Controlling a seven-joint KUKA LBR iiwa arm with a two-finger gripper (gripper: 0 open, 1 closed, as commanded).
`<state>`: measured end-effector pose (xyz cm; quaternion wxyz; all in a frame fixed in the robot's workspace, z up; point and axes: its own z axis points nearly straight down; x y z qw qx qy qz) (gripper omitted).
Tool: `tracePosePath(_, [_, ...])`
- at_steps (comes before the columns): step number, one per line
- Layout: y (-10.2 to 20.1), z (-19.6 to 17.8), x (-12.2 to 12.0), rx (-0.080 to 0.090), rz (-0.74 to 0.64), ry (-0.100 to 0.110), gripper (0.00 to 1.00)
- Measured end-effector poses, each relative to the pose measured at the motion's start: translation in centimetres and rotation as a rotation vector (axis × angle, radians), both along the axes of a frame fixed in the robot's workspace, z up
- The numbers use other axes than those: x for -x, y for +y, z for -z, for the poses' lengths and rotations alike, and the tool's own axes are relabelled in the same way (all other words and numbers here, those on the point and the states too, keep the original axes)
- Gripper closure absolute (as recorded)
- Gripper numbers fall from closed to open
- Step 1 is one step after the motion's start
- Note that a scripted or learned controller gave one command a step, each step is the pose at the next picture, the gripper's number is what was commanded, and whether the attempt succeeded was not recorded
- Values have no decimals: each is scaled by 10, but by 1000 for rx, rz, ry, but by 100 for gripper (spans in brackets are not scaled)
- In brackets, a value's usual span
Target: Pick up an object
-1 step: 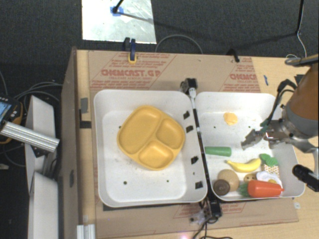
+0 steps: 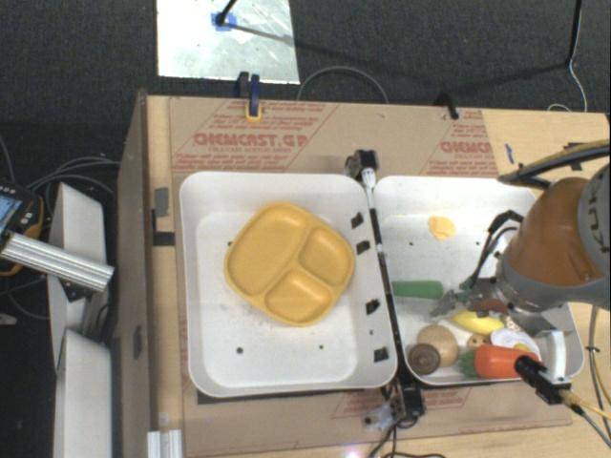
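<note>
banana [image 2: 477, 322] sits in the right bin [image 2: 458, 198] near its front, squeezed between a green piece [image 2: 416, 289] and the carrot [image 2: 495, 361]. Probably light, smooth plastic, a bit slippery, so grab it across the middle. Gripper [image 2: 456, 299] hovers right at it; can't tell its state. Tight at the front wall, open room further back

"chemcast gp" on brown board [image 2: 250, 141] (printed twice)

Even, bright overhead light; the white bins [image 2: 286, 370] nearly wash out. A metal sheet [image 2: 227, 27] on the floor beyond the desk's far edge glares. Shadows stay soft, the picture slightly grainy.
</note>
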<state>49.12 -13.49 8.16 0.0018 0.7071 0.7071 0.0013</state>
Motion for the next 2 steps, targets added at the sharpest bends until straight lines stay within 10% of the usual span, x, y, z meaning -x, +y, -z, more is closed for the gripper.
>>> tracePosePath(1, [0,-14,0,0,-1,0,100])
tracePosePath(2, [72,-109,-66,-2,-14,-11,100])
